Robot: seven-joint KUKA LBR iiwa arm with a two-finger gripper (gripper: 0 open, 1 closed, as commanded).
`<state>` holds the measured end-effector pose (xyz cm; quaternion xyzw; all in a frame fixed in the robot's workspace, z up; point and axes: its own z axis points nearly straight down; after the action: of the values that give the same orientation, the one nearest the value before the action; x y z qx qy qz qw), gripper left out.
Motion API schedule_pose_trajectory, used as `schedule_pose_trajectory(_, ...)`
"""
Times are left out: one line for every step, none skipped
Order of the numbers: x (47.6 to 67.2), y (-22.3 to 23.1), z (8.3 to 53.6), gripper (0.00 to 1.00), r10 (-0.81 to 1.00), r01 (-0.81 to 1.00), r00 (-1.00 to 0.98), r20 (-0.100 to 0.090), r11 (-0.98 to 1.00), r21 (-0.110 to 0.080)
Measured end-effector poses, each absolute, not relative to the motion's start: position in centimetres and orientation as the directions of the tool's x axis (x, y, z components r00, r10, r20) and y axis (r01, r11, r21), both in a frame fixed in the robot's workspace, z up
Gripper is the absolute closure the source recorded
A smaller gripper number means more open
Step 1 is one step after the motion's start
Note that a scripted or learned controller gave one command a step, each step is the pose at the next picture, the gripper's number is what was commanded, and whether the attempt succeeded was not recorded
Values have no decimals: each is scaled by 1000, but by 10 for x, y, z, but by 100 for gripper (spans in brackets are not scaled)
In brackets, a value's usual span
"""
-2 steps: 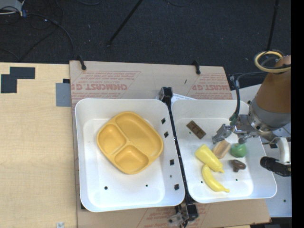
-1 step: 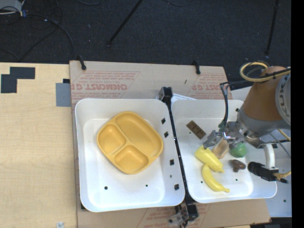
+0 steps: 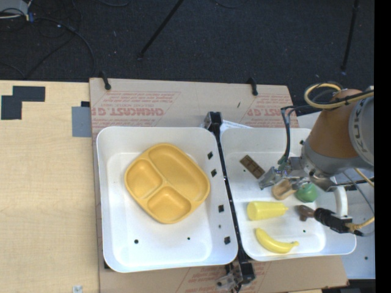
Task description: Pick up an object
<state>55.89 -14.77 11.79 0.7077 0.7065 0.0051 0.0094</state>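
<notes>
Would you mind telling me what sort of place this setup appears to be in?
Probably a robotics lab: a grey-and-orange arm reaches over two white bins, toy-like items such as a banana lie inside, and cables trail across the dark floor.

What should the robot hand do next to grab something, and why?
Probably dip a little lower onto the tan object. The gripper sits right beside it in the right bin, with the green ball next to it, and nothing shows between its fingers yet.
</notes>
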Motion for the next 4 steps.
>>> schedule_pose_trajectory(552, -146, 118, 100, 1000, 1000, 4, 1, -4, -5)
schedule_pose_trajectory(545, -153, 165, 100, 1000, 1000, 3, 0, -3, -1)
schedule_pose_trajectory(545, -145, 224, 100, 1000, 1000, -2, 0, 2, 2)
schedule_pose_trajectory(545, -145, 202, 100, 1000, 1000, 0, 1, 0, -5)
